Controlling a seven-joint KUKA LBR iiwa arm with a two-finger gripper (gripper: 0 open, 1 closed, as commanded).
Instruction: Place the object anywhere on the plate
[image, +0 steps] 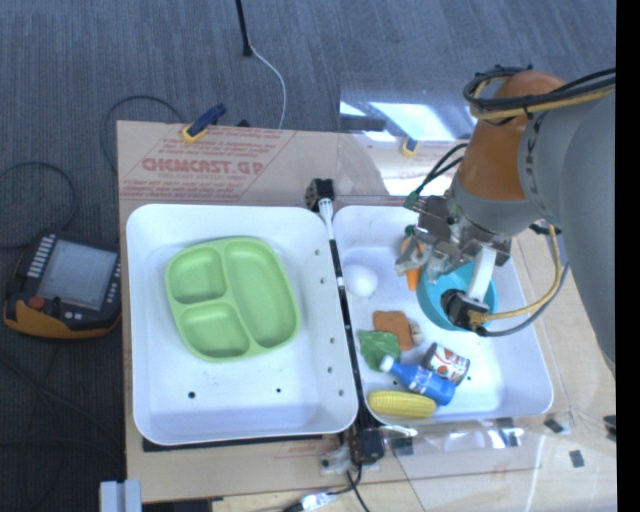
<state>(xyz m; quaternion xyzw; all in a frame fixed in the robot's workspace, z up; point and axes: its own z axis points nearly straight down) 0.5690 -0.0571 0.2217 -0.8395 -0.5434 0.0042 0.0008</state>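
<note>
Pendant (62, 283) sits on the floor at your far left. Left bin (150, 400) on the counter carries the green divided plate (232, 297), nothing on it. In the right bin (530, 385) you have a white ball (361, 282), a brown piece (393, 322), a green item (378, 347), a blue bottle (422, 380), a can (447, 364), corn (401, 404) and a blue bowl (445, 300). Gripper (420, 262) hangs over the bowl's left edge; its finger spread you cannot tell from here.

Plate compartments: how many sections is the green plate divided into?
3. The green plate in the left bin has a small section at upper left, another small one at lower left, and one long section along its right side.
</note>
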